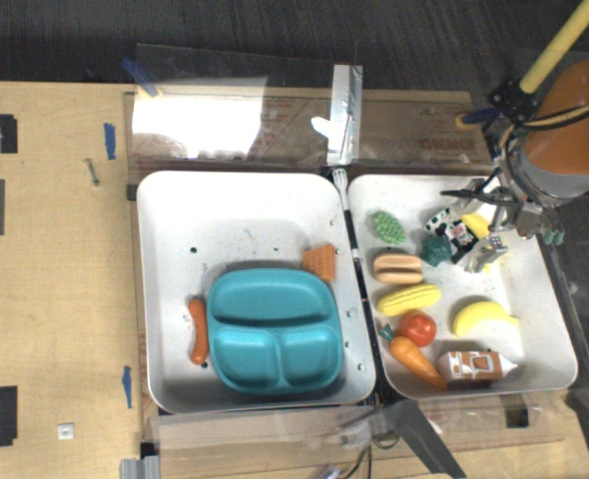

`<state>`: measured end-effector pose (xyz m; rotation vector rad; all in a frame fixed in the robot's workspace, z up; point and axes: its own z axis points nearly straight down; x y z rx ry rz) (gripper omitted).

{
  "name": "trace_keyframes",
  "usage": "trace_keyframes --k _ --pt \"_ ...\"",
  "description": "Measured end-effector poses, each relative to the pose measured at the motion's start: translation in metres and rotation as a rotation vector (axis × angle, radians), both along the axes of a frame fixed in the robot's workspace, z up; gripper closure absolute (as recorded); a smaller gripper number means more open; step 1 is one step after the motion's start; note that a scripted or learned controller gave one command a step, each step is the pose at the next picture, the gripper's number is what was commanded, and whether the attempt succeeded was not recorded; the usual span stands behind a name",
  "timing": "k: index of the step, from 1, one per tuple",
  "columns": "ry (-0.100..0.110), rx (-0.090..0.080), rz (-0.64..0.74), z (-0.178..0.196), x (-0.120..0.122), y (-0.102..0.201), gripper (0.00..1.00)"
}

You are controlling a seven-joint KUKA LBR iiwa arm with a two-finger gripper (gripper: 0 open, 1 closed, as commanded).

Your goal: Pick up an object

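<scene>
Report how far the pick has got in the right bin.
Done: the arm has reached into the right bin, and its tool sits low at the far end, among the small black-and-white toy and the teal piece. In hand: nothing is visibly held. Left: gripping and lifting one item. The hot dog, corn, tomato, carrot, lemon and carton lie on the bin floor.

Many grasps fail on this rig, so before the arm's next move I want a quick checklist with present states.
1. Gripper over the right bin: ok.
2. Object held between its fingers: cannot tell.
3. Target under the gripper: cannot tell; a black-and-white toy and a teal piece crowd there.
4. Hot dog, corn, tomato, carrot, lemon lie away from the gripper: ok.
5. Left bin's teal tray far from the arm: ok.
</scene>
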<state>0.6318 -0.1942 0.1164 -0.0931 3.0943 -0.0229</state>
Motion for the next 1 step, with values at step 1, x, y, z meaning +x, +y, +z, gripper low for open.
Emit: trace_keyframes --k 1 --pt "-0.013 0.004 -0.149 -0.0052 0.0126 -0.0172 0.0"
